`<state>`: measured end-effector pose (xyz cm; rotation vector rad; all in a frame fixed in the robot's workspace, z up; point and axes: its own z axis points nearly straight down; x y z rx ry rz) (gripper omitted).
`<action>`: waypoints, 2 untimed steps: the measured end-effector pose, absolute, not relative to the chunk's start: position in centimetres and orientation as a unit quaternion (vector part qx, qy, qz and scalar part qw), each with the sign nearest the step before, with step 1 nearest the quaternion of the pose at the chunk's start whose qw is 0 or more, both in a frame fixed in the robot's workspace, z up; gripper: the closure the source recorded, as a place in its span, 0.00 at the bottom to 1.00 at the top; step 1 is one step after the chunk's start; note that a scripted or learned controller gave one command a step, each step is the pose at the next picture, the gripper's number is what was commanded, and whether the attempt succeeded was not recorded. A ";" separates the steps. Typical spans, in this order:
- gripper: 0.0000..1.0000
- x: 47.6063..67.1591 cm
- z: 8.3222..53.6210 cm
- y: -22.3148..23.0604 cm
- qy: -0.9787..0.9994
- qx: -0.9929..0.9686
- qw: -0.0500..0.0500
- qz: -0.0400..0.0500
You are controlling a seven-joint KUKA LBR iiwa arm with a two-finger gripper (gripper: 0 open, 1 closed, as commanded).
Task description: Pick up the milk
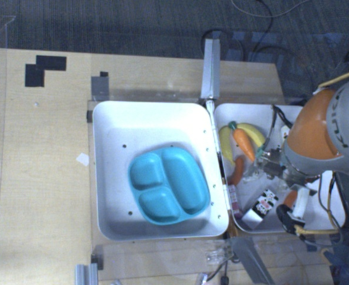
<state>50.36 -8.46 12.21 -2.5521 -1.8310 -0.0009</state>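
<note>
The gripper (268, 170) hangs low inside the right bin (338, 214), under the orange band of the arm (314, 129). Whether it is released or clenched I cannot tell, because the wrist hides that part.

Just below and a little toward the near wall lies the milk (263, 205), a small carton with black and white patches, tipped on its side. It is near the gripper but I see no contact with it.

To do this step well, I think the gripper should come straight above the carton and turn so that it closes across the narrow sides, not along the long axis. The carton lies close to the near wall and to the bin's left wall, so the descent needs care not to hit the rim.

Beside the gripper lie a carrot (244, 144), a banana (252, 133) and a reddish sausage-like thing (238, 170); these could be caught by mistake. The left bin (112, 159) holds a blue divided plate (169, 184).
</note>
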 end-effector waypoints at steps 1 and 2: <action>0.00 51.1 11.1 -12.9 -0.626 -0.780 -0.002 -0.002; 0.00 49.3 9.0 -13.6 -0.725 -0.688 -0.007 -0.005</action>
